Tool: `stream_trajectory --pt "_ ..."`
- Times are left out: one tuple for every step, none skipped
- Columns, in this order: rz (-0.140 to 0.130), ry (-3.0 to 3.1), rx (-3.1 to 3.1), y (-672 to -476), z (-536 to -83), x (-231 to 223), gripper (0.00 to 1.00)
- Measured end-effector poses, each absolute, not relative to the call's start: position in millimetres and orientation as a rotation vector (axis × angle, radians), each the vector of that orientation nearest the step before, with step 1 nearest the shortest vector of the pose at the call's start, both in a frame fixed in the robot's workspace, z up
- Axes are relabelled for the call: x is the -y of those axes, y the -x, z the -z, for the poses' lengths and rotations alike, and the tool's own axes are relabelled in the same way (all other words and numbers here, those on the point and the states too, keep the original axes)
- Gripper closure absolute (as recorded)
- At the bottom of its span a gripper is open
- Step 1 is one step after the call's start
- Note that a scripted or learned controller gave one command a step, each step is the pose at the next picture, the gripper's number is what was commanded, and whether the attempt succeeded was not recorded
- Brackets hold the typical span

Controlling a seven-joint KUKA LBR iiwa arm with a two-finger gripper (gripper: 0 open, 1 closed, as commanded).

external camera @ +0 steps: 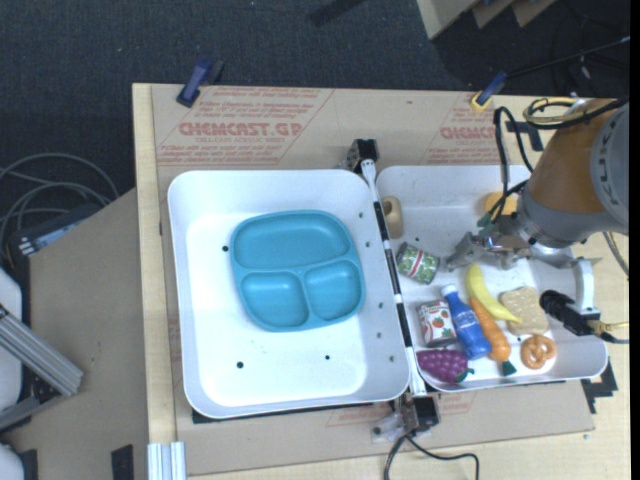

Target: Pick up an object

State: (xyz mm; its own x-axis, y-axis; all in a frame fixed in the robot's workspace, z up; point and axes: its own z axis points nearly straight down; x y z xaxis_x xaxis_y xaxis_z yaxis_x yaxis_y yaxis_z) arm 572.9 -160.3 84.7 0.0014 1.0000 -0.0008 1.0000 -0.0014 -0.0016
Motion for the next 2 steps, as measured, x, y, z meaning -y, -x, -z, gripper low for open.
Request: stream_trajectory --pt "-0.001 2.221 2.219 -529.0 -84 142 0.00" --pt "-0.001 2.222 2.219 -501.7 -84 161 0.00"
